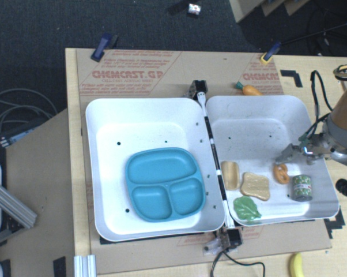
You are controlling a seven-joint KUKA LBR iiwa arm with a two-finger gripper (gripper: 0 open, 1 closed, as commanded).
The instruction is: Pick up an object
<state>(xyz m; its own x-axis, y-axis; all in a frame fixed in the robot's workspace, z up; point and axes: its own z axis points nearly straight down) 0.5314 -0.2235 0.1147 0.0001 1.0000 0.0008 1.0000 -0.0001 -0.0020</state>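
Observation:
The right bin (pixel 260 117) holds several small items along its near side: a tan bread roll (pixel 229 175), a slice of toast (pixel 255 186), a green leafy piece (pixel 246 208), a small orange piece (pixel 282 173) and a greenish can (pixel 302 187). My gripper (pixel 299 150) hangs over the bin's right part, just above and behind the orange piece and the can. Nothing shows in its grasp.
In the left bin (pixel 104 126) lies a blue divided plate (pixel 164 182). A toy carrot (pixel 249 89) rests on the bench behind the right bin, and a yellow object (pixel 296 265) lies at the bench's front right. Clamps (pixel 103 47) sit on the far edge.

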